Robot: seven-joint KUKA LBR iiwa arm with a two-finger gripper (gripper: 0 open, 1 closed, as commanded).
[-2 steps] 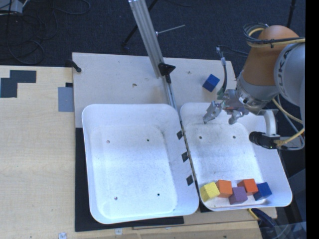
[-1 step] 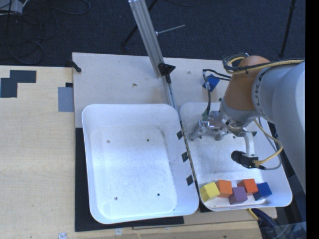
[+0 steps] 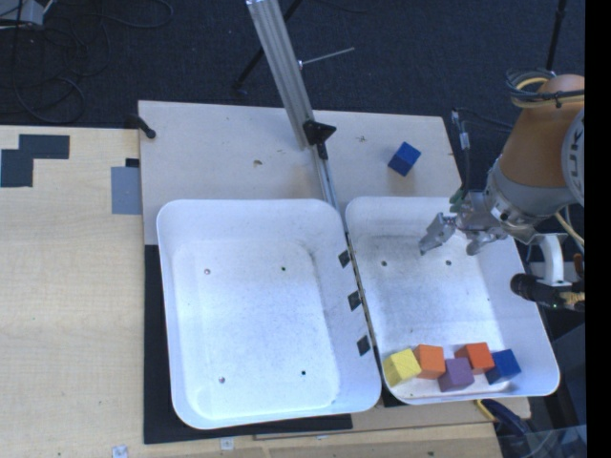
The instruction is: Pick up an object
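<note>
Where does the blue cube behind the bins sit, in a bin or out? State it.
Out. The small blue cube rests on the pale bench board, beyond the far rim of the right shallow white bin.

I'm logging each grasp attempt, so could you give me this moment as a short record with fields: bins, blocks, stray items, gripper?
bins: two shallow white plastic bins side by side, left bin, right bin
blocks in right bin: yellow cube, orange cube, purple cube, second orange cube, blue cube, clustered along the near edge
stray: another blue cube on the white board behind the bins
gripper: two-finger gripper over the far part of the right bin, open, nothing between its fingers, apart from the cluster
</note>
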